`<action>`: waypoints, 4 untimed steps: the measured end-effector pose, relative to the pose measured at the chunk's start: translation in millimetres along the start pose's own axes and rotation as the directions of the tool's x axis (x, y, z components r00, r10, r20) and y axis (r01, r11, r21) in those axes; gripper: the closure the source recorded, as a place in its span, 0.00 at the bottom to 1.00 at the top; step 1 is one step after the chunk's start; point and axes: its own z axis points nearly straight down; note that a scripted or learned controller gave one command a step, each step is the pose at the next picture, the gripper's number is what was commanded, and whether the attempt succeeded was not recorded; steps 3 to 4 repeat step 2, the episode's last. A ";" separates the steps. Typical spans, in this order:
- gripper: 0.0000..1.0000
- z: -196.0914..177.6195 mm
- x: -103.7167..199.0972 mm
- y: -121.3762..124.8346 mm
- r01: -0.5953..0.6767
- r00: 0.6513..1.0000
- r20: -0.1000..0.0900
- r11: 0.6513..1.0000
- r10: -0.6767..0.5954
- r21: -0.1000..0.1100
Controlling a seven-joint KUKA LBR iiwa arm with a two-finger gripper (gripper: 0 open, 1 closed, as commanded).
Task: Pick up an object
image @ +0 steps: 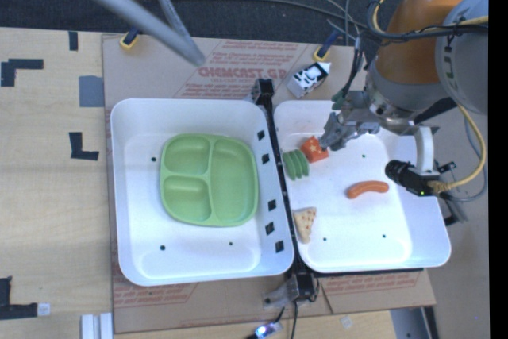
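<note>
- The two bins [127, 171] are showing plain white, each dotted with a few small black marks.
- The divided tray [210, 179] in the left bin is showing light green.
- In the right bin, the ridged piece [296, 163] is showing darker green, and the small block [313, 150] at its 2 o'clock is showing red-orange.
- The sausage [367, 189] is glowing orange.
- The wedge [305, 222] is showing pale tan, speckled.
- The arm [421, 28] is showing grey with an orange band.
</note>
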 end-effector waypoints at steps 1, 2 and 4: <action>1.00 11.5 61.3 12.9 -0.001 1.000 0.001 1.000 0.001 0.001; 1.00 12.3 120.9 26.2 0.000 1.000 0.001 1.000 0.000 0.000; 1.00 12.3 120.9 26.2 0.000 1.000 0.001 1.000 0.000 0.000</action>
